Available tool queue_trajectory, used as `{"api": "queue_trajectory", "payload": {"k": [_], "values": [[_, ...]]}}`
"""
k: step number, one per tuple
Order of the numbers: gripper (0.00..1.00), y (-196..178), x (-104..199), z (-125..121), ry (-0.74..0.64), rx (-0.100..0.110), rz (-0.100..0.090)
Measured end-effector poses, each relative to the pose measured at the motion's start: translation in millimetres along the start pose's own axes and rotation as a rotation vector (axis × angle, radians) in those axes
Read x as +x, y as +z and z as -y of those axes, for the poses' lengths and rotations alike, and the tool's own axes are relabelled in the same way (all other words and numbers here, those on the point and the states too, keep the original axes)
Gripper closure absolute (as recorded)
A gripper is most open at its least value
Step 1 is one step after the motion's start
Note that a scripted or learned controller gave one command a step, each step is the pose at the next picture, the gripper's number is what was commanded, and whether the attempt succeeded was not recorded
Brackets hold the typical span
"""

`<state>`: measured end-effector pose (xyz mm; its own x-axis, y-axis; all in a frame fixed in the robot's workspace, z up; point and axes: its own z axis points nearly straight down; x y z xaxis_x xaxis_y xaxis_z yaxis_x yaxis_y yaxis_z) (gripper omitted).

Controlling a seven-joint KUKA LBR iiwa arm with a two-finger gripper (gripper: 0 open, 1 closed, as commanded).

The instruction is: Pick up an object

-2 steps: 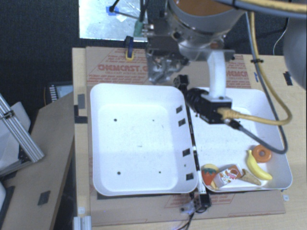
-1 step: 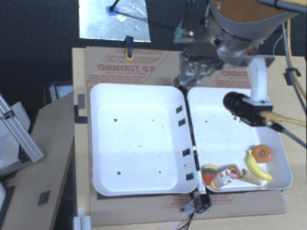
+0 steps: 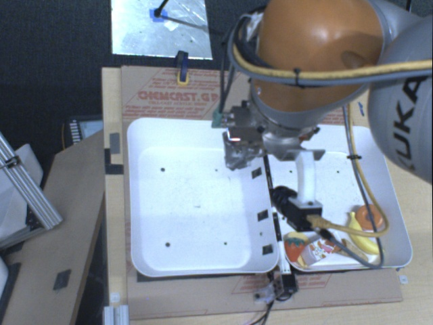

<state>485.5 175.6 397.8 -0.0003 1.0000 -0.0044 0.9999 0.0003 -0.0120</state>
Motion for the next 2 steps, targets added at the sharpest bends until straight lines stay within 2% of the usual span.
{"api": "queue_trajectory", "payload": {"k": [1,2], "values": [[1.0,28,-23,-43,0.003,-0.011,-0.003],[1.0,13,-56,-95,0.004,-0.018,-0.004]]}}
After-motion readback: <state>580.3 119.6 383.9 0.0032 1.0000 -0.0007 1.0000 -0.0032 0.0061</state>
